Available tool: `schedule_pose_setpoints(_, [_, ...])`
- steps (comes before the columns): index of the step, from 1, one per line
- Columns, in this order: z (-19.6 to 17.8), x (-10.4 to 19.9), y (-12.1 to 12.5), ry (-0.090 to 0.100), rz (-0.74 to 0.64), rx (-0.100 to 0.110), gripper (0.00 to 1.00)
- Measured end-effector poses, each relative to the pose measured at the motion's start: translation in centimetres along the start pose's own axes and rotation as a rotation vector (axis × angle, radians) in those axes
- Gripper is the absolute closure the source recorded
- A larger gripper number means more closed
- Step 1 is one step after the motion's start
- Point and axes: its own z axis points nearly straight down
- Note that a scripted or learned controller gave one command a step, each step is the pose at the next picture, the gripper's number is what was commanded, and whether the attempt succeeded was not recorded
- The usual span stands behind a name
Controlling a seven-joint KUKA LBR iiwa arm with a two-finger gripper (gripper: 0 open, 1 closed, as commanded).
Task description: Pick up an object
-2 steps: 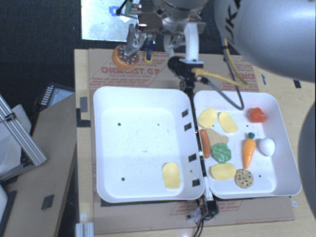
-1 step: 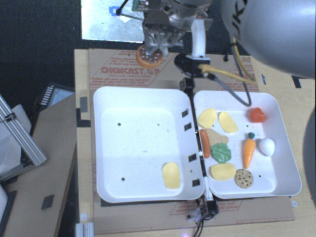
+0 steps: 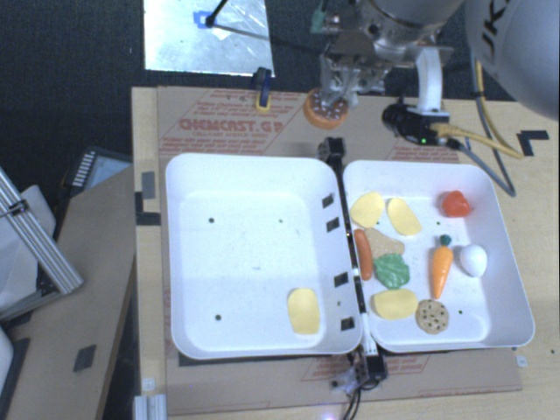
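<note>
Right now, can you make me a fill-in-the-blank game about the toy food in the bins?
1. The left bin holds one ____ chip.
2. The carrot lies in the ____ bin.
3. Beside the carrot sits a white ____.
4. The cookie is near the right bin's ____ edge.

Missing words: yellow; right; egg; front

carrot (image 3: 440, 270) in right bin (image 3: 503, 234), left of egg (image 3: 472, 259)
</note>
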Motion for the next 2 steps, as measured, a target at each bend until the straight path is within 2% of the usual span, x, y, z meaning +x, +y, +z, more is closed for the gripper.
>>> schedule_pose_setpoints(1, [-3.8, 1.3, 0.2, 0.003, -0.009, -0.006, 1.00])
schedule_pose_setpoints(2, [5.3, 10.6, -1.9, 0.002, -0.014, 0.003, 1.00])
